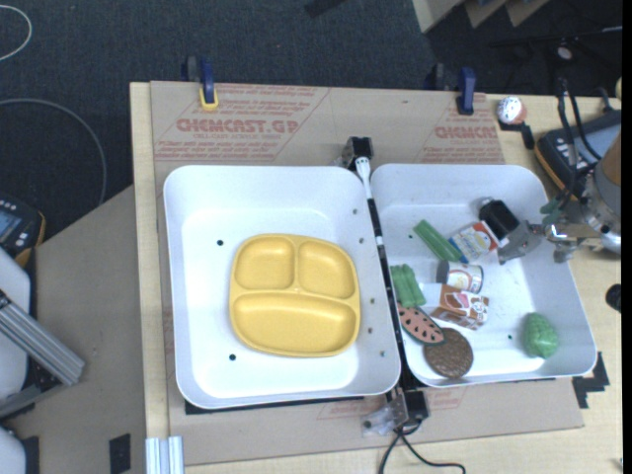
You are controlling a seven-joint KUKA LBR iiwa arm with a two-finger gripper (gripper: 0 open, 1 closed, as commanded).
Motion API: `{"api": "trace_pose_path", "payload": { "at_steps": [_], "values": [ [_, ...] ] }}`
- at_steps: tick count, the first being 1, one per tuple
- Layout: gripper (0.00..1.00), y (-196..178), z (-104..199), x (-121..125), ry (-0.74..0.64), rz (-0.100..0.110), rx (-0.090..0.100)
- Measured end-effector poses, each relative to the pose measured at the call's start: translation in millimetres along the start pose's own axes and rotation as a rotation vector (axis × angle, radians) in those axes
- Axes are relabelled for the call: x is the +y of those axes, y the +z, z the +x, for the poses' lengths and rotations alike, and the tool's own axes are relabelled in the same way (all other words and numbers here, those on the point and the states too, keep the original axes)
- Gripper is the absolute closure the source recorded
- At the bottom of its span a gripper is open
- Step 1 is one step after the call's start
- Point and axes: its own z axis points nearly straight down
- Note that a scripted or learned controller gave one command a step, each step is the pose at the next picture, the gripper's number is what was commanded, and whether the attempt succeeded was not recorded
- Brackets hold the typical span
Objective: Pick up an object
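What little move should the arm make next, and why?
Probably shift the gripper toward the bin's near edge, above the green lump. The gripper sits by the right bin's right wall. The lump lies alone nearby, while the other small things crowd together.

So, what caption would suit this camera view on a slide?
End effector reaches over the right bin of small items; a yellow divided plate sits in the left bin.
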Motion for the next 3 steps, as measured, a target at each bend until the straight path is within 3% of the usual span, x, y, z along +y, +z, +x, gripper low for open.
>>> {"api": "trace_pose_path", "payload": {
  "at_steps": [1, 2, 3],
  "values": [
    [0.00, 99.4, -6.4, -25.3, -0.003, -0.022, -0.005],
    [0.00, 103.9, -7.0, -28.1, -0.004, -0.028, -0.004],
    [1.00, 89.7, -5.3, -25.0, -0.005, -0.036, 0.001]
  ]
}}
